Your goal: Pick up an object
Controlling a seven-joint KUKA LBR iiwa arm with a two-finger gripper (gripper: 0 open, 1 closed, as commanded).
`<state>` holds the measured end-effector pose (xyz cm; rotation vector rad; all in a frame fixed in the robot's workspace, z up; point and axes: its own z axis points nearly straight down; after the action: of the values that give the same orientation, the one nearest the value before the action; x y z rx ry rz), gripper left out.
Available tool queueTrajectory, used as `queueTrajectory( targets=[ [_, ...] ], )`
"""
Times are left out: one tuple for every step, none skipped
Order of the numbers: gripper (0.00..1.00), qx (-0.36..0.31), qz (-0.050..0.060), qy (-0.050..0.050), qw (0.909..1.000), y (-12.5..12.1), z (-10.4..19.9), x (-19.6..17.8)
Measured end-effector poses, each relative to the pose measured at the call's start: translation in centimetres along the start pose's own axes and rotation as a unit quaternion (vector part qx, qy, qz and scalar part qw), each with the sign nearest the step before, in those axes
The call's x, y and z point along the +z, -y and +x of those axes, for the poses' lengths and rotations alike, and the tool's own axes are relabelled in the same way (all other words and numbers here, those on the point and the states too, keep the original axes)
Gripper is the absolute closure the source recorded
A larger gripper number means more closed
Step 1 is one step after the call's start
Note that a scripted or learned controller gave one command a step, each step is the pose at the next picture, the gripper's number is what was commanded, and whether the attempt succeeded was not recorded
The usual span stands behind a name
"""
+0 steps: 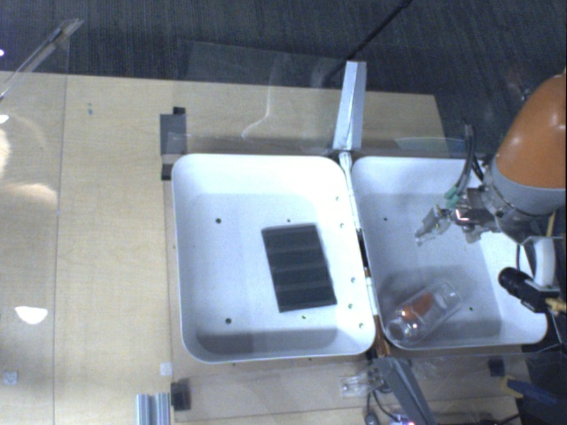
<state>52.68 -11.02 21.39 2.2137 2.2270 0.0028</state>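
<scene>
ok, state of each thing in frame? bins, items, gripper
Left bin: holds the dark ribbed block.
Dark ribbed block: lying flat mid-bin, turned slightly askew.
Right bin: holds the clear bottle.
Clear bottle: on its side near the front wall, untouched.
Gripper: above the right bin, nothing seen between its fingers.

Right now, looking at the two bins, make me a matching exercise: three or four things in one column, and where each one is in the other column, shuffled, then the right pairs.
Column one:
1. dark ridged slab
2. clear plastic bottle
3. hand
4. metal divider post

Column two:
A. over the upper part of the right bin
B. lying at the near edge of the right bin
C. lying in the middle of the left bin
D. at the far side, where the two bins meet

Pairs: 1-C, 2-B, 3-A, 4-D
</scene>
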Motion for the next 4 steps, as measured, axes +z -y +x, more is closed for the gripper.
queueTrajectory(
  targets=[
    [0.00, -0.104, -0.005, 0.001, 0.9946, 1.8, 1.6, 12.3],
    [0.00, -0.128, -0.007, 0.001, 0.9918, -5.6, 2.4, 12.4],
    [0.00, -0.124, -0.002, 0.000, 0.9923, 0.3, 1.3, 10.2],
    [0.00, -0.059, -0.005, 0.001, 0.9983, -7.0, 2.0, 12.5]
  ],
)
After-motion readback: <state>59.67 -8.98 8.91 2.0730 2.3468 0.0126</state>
